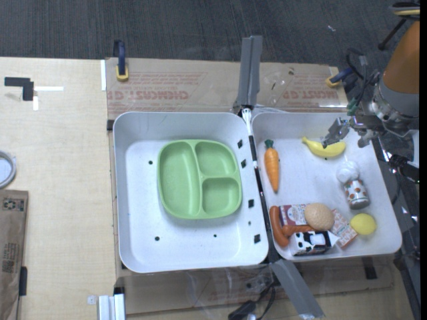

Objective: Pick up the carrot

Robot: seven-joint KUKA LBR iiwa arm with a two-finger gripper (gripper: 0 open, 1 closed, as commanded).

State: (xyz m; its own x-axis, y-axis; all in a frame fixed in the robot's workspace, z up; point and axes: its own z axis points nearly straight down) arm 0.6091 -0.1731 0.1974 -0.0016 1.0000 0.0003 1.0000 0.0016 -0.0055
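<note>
Starting nearest the camera, the front of the right bin (393,242) is crowded with a hot dog (277,227), a small carton (312,243), a bun (319,215), a lemon (363,224) and a little can (355,193), while the left bin (127,179) holds a green divided plate (199,178). Farther back, the carrot (271,166) lies lengthwise against the right bin's left wall, leafy end pointing away, well apart from my gripper (335,133) across the bin. At the far right corner my gripper hangs just over the banana (324,147), holding nothing, though I cannot tell how far apart it stands.
</note>
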